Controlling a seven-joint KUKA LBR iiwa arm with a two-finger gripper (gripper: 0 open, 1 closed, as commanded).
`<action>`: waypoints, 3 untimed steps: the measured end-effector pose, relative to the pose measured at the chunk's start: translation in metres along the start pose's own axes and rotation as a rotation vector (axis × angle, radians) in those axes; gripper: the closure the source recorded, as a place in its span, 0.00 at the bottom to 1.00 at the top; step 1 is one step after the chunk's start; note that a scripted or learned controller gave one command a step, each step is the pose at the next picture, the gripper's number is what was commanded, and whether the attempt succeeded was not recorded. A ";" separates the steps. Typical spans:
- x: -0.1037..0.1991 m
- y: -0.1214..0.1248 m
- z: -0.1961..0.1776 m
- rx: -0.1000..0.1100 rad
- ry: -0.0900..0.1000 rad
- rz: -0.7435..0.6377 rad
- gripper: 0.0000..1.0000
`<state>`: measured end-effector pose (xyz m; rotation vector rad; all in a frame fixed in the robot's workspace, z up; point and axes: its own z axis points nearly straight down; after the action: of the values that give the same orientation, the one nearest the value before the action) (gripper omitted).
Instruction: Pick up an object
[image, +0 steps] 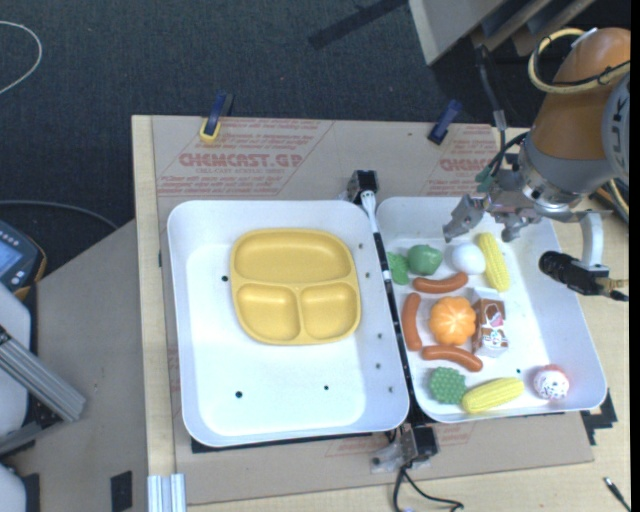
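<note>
Above right bin's far end, claw (487, 218) hung over white egg-shaped piece (466, 257); fingers looked spread apart, nothing between them. Judged step: approach, grasp not yet made. Yellow corn cob (494, 260) lay just beside egg, green piece (425, 259) on its other side, so descent would need to stay centred, then close. Further out: sausages, orange (453, 320), broccoli (447, 384), second corn (491, 394). Left bin (200, 330) held yellow divided tray (296, 283). Surface (160, 180): board, clamped at far edge. Dark floor beyond.
</note>
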<state>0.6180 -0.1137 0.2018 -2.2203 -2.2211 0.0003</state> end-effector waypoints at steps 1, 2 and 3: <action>0.021 -0.038 0.113 0.011 0.003 0.001 0.00; 0.097 -0.132 0.013 0.003 0.004 -0.005 0.00; 0.093 -0.127 0.007 -0.001 0.000 0.001 1.00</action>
<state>0.4906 -0.0209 0.1949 -2.2217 -2.2203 -0.0006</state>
